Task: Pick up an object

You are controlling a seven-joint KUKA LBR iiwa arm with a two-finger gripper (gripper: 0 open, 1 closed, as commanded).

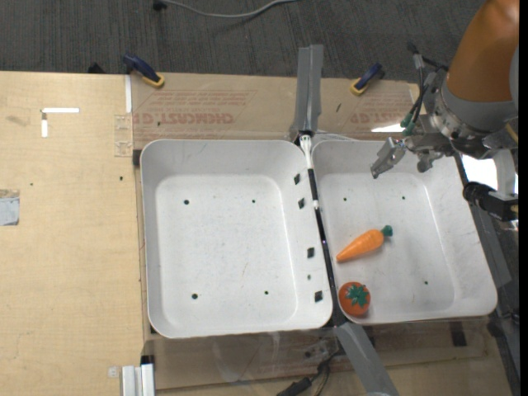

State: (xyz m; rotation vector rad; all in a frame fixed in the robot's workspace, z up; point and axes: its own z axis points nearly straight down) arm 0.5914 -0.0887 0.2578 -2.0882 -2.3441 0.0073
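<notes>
Clearly, cardboard [198,115] reads "CHEMCAST GP".

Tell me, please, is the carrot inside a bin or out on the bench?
Inside: the carrot lies on the floor of the right bin, near the tomato.

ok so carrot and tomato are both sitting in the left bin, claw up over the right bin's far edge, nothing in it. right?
Not quite: the carrot and tomato lie in the right bin, near its left wall, not in the left bin. The camera view shows this. The rest stands: the claw is over the right bin's far edge with nothing between its fingers.
</notes>
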